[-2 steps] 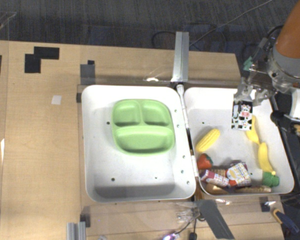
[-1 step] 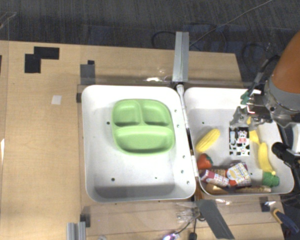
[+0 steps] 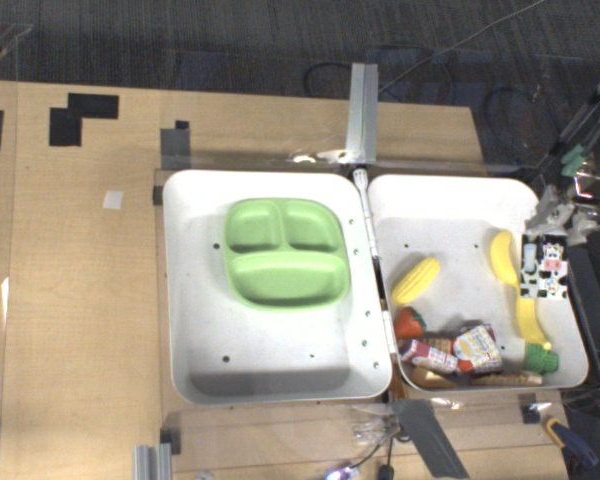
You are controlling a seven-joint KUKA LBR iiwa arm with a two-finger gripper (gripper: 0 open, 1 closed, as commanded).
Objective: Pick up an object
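You see a matt green plastic tray (image 3: 284, 252) in a smooth white bin (image 3: 190, 298), on a pale wood-look bench (image 3: 70, 268).

The banana (image 3: 504, 258) is partly hidden behind the gripper (image 3: 544, 268), and the arm (image 3: 590, 183) is cut off at the right edge.

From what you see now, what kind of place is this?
Probably a robotics lab test bench: two white bins on a wooden bench, toy food such as a corn cob, a green divided plate, and loose cables.

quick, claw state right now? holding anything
claw: cannot be told; it sits over the right bin's right edge beside the banana, nothing seen between it.
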